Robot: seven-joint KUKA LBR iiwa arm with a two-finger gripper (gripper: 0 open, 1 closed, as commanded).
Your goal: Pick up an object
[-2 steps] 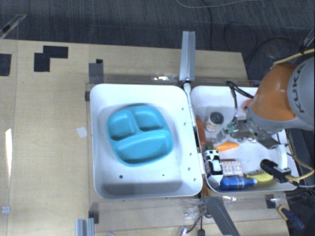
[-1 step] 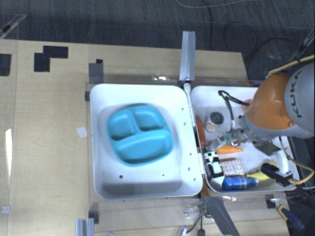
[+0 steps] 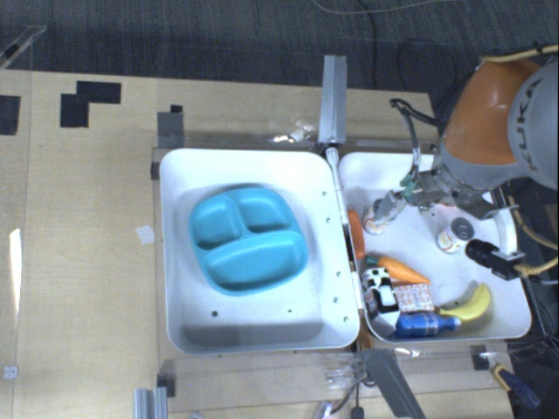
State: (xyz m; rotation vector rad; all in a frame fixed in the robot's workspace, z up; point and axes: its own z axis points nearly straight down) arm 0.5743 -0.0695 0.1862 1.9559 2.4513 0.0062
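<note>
My gripper (image 3: 383,213) hangs low over the upper left part of the right bin (image 3: 515,321), reaching in from the right. Just below it, near the bin's left wall, is a small pale object with an orange base (image 3: 376,227); whether the gripper touches it is unclear. Toward the front of this bin lie a carrot (image 3: 403,271), a yellow banana (image 3: 468,305), a blue bottle (image 3: 425,325), a small red-patterned packet (image 3: 413,298) and a black-and-white item (image 3: 379,286). A small round white object (image 3: 451,236) rests right of the gripper.
The left bin (image 3: 175,304) holds a blue divided plate (image 3: 248,238). A thin orange stick (image 3: 355,232) lies along the right bin's left wall. A metal post (image 3: 333,103) stands behind the divider between the bins.
</note>
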